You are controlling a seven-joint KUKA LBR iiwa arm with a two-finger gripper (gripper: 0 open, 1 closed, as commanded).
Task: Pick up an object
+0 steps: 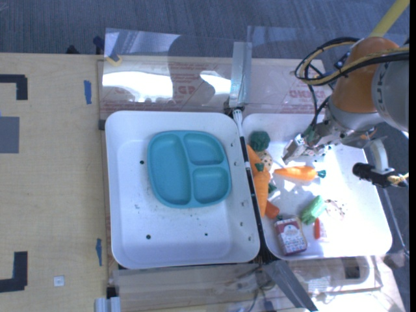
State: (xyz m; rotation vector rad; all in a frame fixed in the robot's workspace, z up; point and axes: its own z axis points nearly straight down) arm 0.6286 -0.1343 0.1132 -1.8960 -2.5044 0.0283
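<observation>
Here, at the left of the frame, the pale wooden table (52, 174) lies bare apart from black and blue tape marks. Next comes the left shallow white bin (130, 239), holding a teal plastic plate with three compartments (188, 168) lying flat at its middle, probably out of the way of the picking. The right shallow white bin (364, 226) holds the clutter: a dark green round toy (260, 139) at its upper left, a long orange carrot-shaped toy (260, 181) along the dividing wall, a shorter orange carrot (296, 172) lying crosswise, a small green piece (312, 208) and a red-and-white packet (292, 235) lower down. The gripper (305, 145) hangs just above the crosswise carrot, likely the intended pick; whether the jaws are parted or closed I cannot tell, and nothing is visibly held.
</observation>
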